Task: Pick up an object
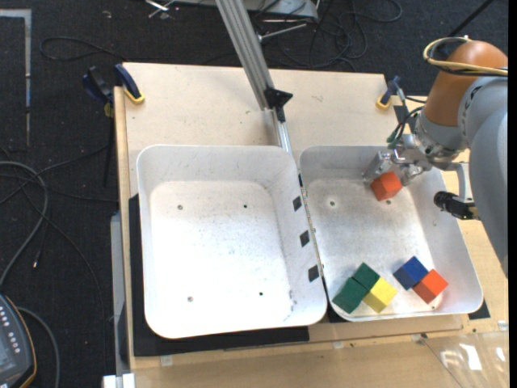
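Your orange block [386,186] sits at the far end of the right bin [452,241], right at the tips of the fingers [378,168], touching them from below. Clamped or merely pressed against it? You cannot tell from up here. Nearer the camera than the orange block, well apart from it, lie a green block [355,288], yellow block [380,297], blue block [411,272] and red-orange block [432,285], clustered along the bin's near wall.

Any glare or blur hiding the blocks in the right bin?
Camera view: even lighting, no glare on the right bin; green, yellow, blue blocks sharp with soft shadows. The gripper is slightly soft above the orange block.
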You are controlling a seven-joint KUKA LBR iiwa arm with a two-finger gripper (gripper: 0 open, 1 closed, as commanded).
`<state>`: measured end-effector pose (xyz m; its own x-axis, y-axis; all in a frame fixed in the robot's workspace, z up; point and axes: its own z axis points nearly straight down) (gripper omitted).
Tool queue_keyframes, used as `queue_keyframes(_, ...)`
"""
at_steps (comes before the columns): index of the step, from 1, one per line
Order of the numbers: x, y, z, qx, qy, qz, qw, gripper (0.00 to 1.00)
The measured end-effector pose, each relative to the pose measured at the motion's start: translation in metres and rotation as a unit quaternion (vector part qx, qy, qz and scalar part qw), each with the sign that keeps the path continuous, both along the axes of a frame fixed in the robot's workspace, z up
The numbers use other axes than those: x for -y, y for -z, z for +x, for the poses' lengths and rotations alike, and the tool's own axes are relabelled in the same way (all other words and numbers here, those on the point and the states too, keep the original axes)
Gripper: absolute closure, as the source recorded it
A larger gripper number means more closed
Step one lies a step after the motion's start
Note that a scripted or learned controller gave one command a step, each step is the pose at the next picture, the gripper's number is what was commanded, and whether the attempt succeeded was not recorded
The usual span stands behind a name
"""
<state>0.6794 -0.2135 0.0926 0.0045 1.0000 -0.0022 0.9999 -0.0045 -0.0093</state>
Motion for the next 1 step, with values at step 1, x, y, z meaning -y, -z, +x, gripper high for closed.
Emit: queue_keyframes(1, -0.0462, -0.0031, -0.0338, 0.004, -0.004, 0.0016, 1.0, 0.0)
